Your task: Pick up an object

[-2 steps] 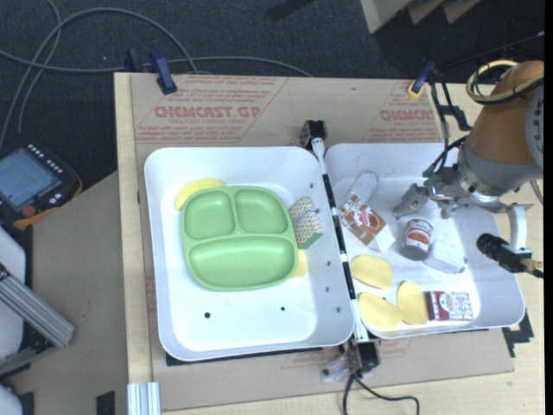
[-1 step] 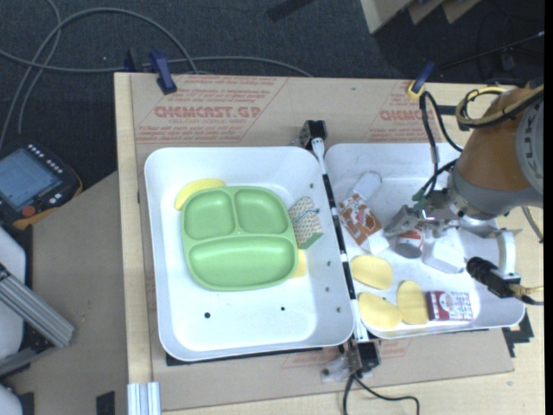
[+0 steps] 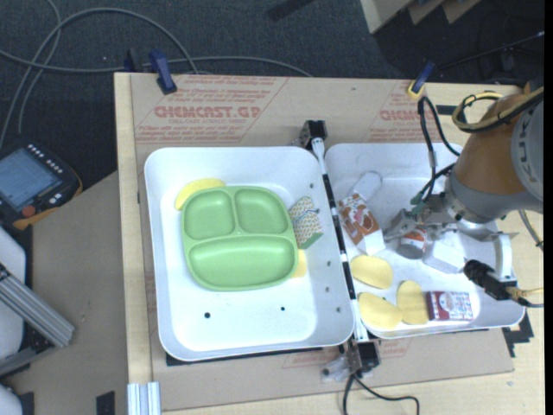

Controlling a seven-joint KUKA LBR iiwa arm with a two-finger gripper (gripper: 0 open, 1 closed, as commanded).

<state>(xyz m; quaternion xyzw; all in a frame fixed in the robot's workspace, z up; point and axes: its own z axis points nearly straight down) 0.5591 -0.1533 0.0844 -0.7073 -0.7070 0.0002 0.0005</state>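
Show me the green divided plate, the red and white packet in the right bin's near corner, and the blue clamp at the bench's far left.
green divided plate [image 3: 239, 251]: camera view, large lower compartment.
red and white packet [image 3: 449, 305]: camera view, middle of its printed face.
blue clamp [image 3: 162, 72]: camera view, its handle.

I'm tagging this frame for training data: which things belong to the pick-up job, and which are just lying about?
Job:
claw, low in the right bin
snack packet
yellow chips
red-labelled box
left bin
green tray
patterned packet

Lying about:
blue clamps
cables
handheld screen
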